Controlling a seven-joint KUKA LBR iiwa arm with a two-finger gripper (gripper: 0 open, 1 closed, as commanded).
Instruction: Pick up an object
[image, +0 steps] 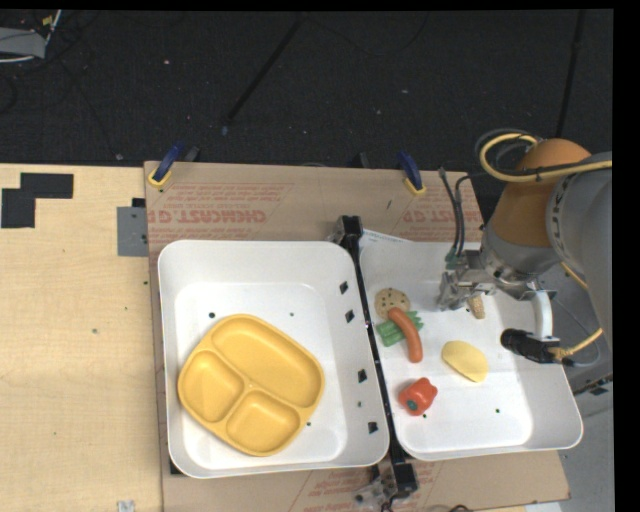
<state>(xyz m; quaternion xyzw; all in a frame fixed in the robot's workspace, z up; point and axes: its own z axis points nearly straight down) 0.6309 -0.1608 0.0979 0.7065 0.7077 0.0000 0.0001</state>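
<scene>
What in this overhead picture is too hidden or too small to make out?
- Gripper over the right white bin: too small and cluttered to read its fingers.
- Small tan piece beside it: too small to identify.
- Flat green item: mostly covered by the orange carrot-shaped toy.

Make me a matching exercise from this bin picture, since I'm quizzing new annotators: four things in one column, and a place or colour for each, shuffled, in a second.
Things:
1. divided plate
2. carrot
3. red pepper
4. hand

Descriptions:
A. small and red, in the right bin's near half
B. yellow, alone in the left bin
C. low over the right bin's far side, near the arm
D. orange with green leaves, next to a tan cookie

Pairs: 1-B, 2-D, 3-A, 4-C
</scene>
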